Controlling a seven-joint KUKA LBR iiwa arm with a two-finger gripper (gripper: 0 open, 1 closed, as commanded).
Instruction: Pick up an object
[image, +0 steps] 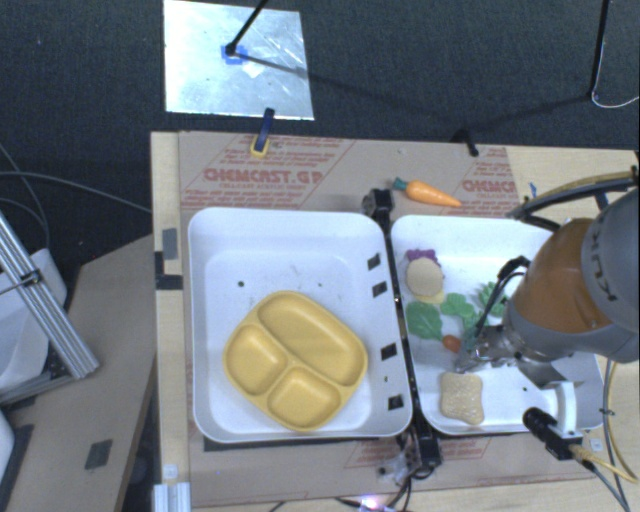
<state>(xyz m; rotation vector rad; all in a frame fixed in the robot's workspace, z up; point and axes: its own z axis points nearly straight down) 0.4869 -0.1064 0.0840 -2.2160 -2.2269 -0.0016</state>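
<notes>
- Two white bins side by side on the bench. Left bin (215, 250) carries a yellow divided plate (293, 358), three compartments, lying near the bin's middle.
- Right bin (470, 232) holds the loose items: a pale round piece with a purple top (425, 276), green leafy pieces (425, 320), a small red-orange bit (452, 342), and a tan speckled slab like a slice of bread (462, 397) near the front wall.
- A toy carrot (428, 193) lies on the cardboard outside the bins, just behind the right bin's back wall.
- The arm (565, 295) reaches in from the right, its orange band over the right bin. The gripper (478, 350) sits low in that bin, between the green pieces and the bread slice, just beside the red-orange bit.
- Finger state: cannot tell; the tip is small and dark, tangled with cable. Nothing is visibly between them, so no hold is claimed.
- Step in hand, by my reading: the approach or descent onto an item in the right bin, with the lift not yet done.
- Next move likely calls for settling on one target, closing on it squarely, then rising straight. The crowded items nearby risk a nudge or a double catch.
</notes>
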